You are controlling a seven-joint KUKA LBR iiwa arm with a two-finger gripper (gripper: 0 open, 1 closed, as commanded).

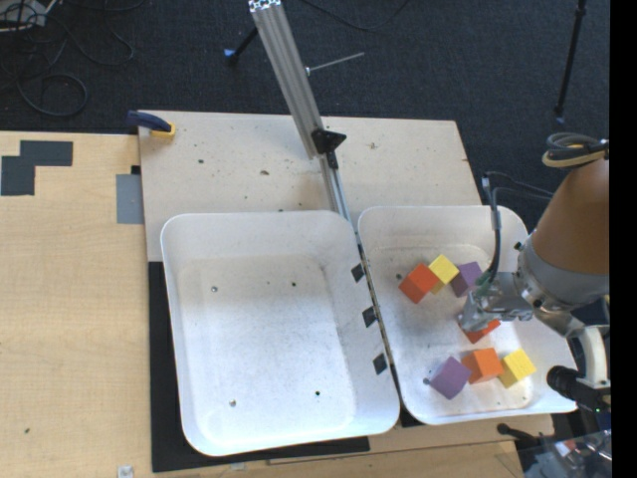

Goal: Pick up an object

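Note:
My gripper (pixel 481 317) is low in the right bin (pixel 393 229), at its middle right. A small red block (pixel 482 333) shows right under the gripper tip, partly hidden by it. To the gripper's upper left sit an orange-red cube (pixel 419 283), a yellow cube (pixel 444 269) and a purple cube (pixel 466 278), close together. Below the gripper lie a purple cube (pixel 450 376), an orange cube (pixel 486 364) and a yellow cube (pixel 518 366) in a row near the bin's front wall.
The left bin (pixel 179 242) stands beside the right one, with black clips (pixel 369 316) along the shared wall. A slanted metal bar (pixel 295 78) rises behind the bins. A blue and yellow clamp (pixel 150 123) lies at the board's far left corner.

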